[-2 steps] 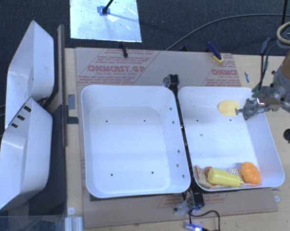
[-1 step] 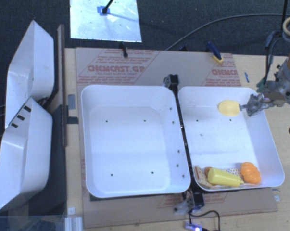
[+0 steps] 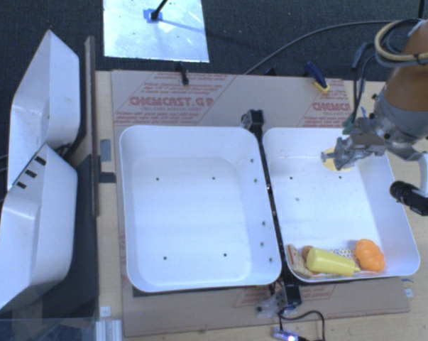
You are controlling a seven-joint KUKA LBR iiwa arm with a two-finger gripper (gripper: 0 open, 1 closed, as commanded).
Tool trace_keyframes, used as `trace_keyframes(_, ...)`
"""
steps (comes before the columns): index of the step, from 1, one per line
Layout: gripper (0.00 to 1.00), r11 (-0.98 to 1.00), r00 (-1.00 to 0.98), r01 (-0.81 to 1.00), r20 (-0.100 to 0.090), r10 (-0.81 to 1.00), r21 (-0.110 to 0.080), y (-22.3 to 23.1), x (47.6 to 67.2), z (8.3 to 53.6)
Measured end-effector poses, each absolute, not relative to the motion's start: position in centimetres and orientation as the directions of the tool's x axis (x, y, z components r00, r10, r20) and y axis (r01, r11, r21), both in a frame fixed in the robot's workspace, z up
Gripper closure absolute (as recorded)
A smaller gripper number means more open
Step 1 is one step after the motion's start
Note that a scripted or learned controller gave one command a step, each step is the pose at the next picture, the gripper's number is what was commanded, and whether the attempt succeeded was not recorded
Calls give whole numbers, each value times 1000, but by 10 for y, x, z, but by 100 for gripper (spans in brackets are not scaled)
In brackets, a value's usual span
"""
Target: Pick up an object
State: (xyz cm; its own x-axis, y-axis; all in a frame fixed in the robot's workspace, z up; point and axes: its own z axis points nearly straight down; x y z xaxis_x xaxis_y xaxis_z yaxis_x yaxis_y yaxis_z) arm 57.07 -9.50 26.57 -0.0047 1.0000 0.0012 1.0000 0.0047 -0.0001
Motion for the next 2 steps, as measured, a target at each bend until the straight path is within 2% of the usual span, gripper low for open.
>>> trace_keyframes(2,100,5,-5,1000,1,1000,1,4,605,249)
